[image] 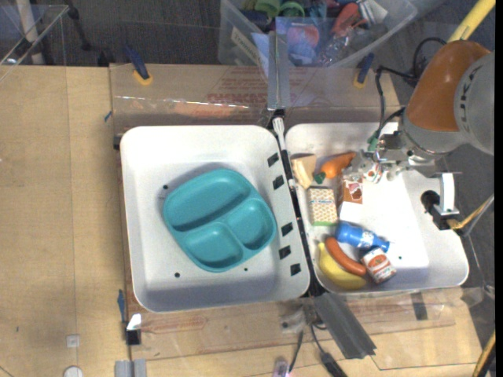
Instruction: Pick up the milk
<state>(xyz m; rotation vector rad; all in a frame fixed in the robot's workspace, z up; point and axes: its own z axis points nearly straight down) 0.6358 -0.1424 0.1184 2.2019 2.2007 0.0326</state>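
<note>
The teal divided plate (218, 219) lay in the left bin (149, 151), and everything else is placed from it. The right bin (440, 265) sat just beyond the plate's right side, across the black divider (283, 195), and it held all the small goods.

The milk (353, 188), a small carton with a red and white face, stood in the upper part of that right bin, well to the right of the plate and a little higher in the view. Just left of the carton lay a small box with a green and yellow label (322, 206), with a yellow wedge (303, 169) above that box, nearest the divider. An orange carrot-like piece (338, 163) lay above the milk.

The gripper (377, 163) hung directly right of the milk, close against it or just beside (the metal parts blurred together there). Whether its fingers were spread or pinched could not be told, and the carton was not seen between them.

Lower down, right of the plate's bottom edge, a blue and white bottle (357, 236), a small red-labelled jar (380, 269), a sausage (344, 257) and a banana (339, 274) crowded together.
</note>
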